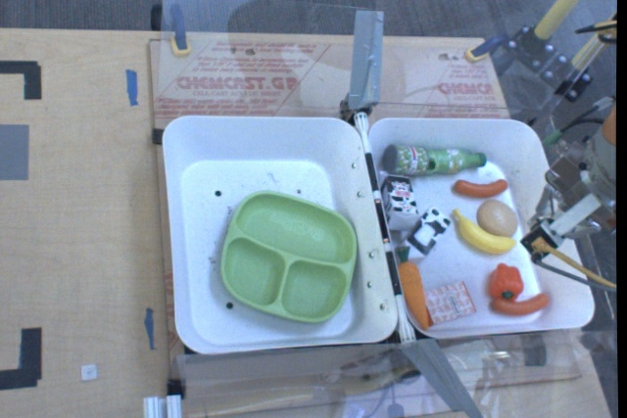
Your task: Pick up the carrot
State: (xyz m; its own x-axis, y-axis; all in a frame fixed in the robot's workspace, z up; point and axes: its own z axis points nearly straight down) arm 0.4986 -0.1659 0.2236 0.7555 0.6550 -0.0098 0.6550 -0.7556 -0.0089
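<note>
Carrot (413,294) is in your right bin (563,166), lying along the bin's left wall near the front-left corner, long axis running front to back. It sits just beside the pink patterned card (452,301), which is flat on the bin floor to its right.

Gripper (539,240) is at the right bin's right edge, about midway along that wall, well apart from the carrot. You can see nothing between its fingers; whether they're apart or together, can't tell from this angle. Arm parts crowd the right side above it.

Rest of the right bin, so you know the clutter:
- green bottle (431,159) lying on its side along the back wall
- sausage (480,187) just in front of the bottle's cap end
- egg (497,217) near the middle, touching the banana (482,237) in front of it
- black-and-white toy cow (400,202) by the left wall, a second black-and-white piece (429,231) just in front of it
- red pepper (506,281) at the front-right corner, with another sausage (520,305) touching its front side

Left bin (186,210) holds a green divided plate (288,255), three compartments, sitting toward the front-right of that bin
</note>
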